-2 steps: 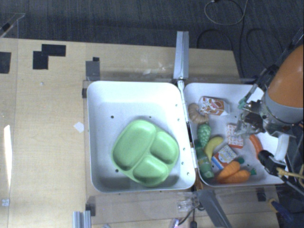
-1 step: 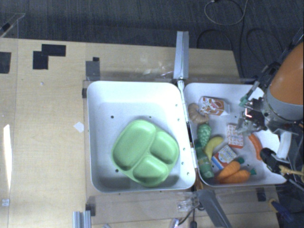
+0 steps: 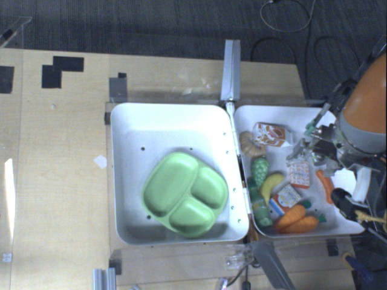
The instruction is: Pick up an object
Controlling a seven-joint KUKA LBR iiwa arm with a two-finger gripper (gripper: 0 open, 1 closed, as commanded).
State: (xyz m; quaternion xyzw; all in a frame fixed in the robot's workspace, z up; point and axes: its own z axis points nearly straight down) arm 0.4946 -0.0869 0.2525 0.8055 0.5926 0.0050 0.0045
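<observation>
The right bin (image 3: 284,111) holds several toy foods. A brown and white snack packet (image 3: 269,134) lies at the back, with a beige bread piece (image 3: 247,142) to its left. Further forward lie a green bunch of grapes (image 3: 260,169), a yellow banana (image 3: 271,186), a white and red packet (image 3: 298,176), a small blue and red box (image 3: 283,198) and two orange carrots (image 3: 296,220). My gripper (image 3: 307,153) hangs over the right half of this bin, just above the white and red packet. A thin orange carrot (image 3: 325,186) lies to its right.
The left bin (image 3: 127,162) holds a green divided plate (image 3: 184,193). A metal post (image 3: 231,71) stands behind the divide between the bins. The arm's orange band (image 3: 369,98) and grey wrist cover the right bin's far right corner. Cables lie on the floor behind.
</observation>
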